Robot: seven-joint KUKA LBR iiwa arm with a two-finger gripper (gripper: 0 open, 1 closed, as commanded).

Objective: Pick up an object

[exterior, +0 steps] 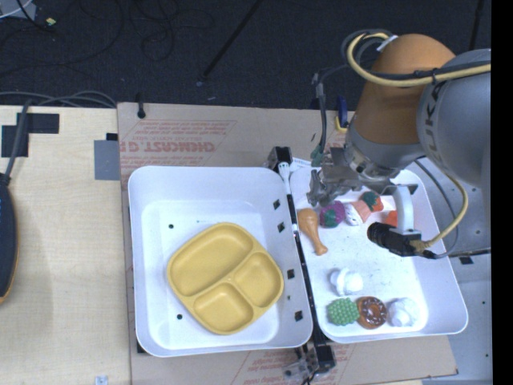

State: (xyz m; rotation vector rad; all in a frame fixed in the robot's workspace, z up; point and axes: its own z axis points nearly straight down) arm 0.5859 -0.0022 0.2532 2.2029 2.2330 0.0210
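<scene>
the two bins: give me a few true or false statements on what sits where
1. The yellow divided plate lies in the left bin. True.
2. The chicken drumstick lies in the left bin. False: it lies in the right bin, near the divider.
3. The green bumpy ball sits beside the brown donut. True.
4. The gripper hangs over the yellow divided plate. False: it is over the right bin's far end, near the purple toy.
</scene>
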